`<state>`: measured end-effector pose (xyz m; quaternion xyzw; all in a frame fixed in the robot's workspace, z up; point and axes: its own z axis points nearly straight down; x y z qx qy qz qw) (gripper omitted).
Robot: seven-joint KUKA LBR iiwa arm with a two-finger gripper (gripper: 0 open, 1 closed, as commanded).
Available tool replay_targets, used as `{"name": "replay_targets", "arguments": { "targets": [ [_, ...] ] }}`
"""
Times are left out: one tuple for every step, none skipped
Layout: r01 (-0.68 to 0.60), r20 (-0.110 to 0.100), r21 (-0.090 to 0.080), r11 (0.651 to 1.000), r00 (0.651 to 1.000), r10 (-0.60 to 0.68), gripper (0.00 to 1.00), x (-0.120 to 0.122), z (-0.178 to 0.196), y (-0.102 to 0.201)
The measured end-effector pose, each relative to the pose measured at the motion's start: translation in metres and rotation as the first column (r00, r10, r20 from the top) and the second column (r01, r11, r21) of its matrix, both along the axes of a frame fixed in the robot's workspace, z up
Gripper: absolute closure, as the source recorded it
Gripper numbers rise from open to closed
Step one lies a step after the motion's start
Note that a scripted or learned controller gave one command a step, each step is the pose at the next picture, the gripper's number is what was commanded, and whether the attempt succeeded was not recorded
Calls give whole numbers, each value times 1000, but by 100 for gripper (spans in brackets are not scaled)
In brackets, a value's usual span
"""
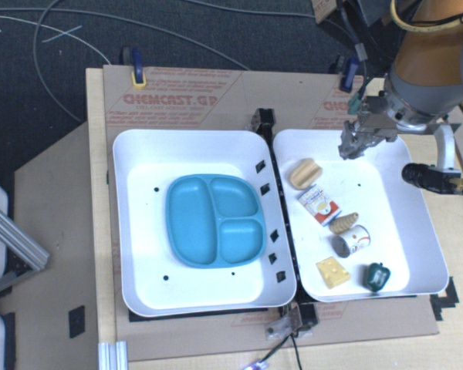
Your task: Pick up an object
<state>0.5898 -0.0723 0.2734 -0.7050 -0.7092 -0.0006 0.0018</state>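
Printed in faded red across the cardboard sheet under the bins, behind the left bin: "CHEMCAST GP", the last letters partly cut off by the bin's rim, with smaller lines beneath too blurred to read. Repeated, apparently the same red print, behind the right bin, unreadable there. On the small red-and-white packet in the right bin, markings present but too small to make out.

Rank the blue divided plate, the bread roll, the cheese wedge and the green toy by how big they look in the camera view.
1. Blue divided plate, by far the largest.
2. Bread roll.
3. Cheese wedge and green toy: they look about alike, so I won't rank them.
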Motion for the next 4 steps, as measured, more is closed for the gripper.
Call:
{"name": "replay_targets", "arguments": {
  "targets": [
    [0,-1,0,1000,1000,0,100,-17,0,55],
    [2,-2,-2,1000,1000,-2,100,-30,-11,95],
    [0,-3,-1,1000,1000,0,100,-41,-33,149],
    [5,0,-2,1000,1000,-5,0,-40,-31,146]
  ]
}}
